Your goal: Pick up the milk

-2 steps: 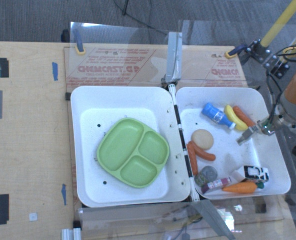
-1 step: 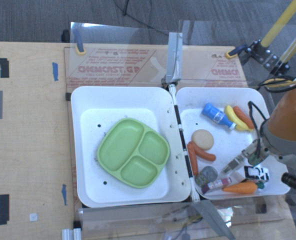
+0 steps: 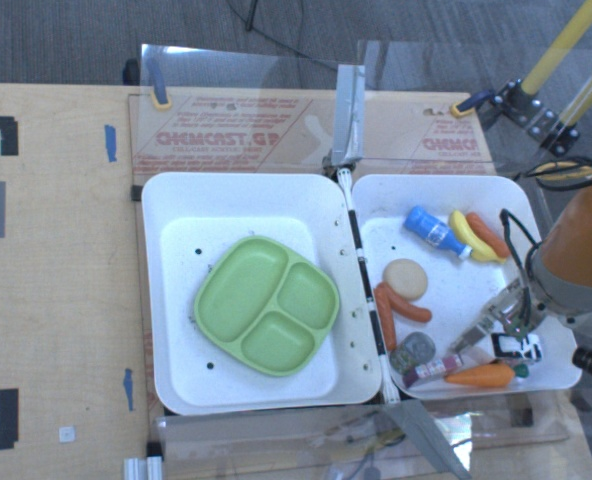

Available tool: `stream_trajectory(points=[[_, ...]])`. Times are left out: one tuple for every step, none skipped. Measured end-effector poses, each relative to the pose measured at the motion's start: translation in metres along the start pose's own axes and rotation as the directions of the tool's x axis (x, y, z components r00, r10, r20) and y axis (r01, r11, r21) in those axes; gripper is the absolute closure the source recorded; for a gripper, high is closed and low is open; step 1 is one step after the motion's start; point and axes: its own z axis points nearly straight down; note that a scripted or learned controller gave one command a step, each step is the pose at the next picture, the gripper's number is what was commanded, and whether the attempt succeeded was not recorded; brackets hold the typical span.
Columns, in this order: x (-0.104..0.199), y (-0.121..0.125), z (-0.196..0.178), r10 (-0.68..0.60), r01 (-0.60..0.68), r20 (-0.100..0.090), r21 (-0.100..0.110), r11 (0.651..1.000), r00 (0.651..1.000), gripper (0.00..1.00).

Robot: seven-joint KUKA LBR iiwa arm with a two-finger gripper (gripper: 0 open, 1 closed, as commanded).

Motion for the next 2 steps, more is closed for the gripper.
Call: stream_trajectory(points=[[-0.0191, -0.0203, 0.0004, 0.342, -0.342, -0.009, -0.005, 0.94, 0.94, 0.0], [-0.0195, -0.0204, 0.0004, 0.343, -0.343, -0.008, -0.005, 0.939, 0.939, 0.0]])
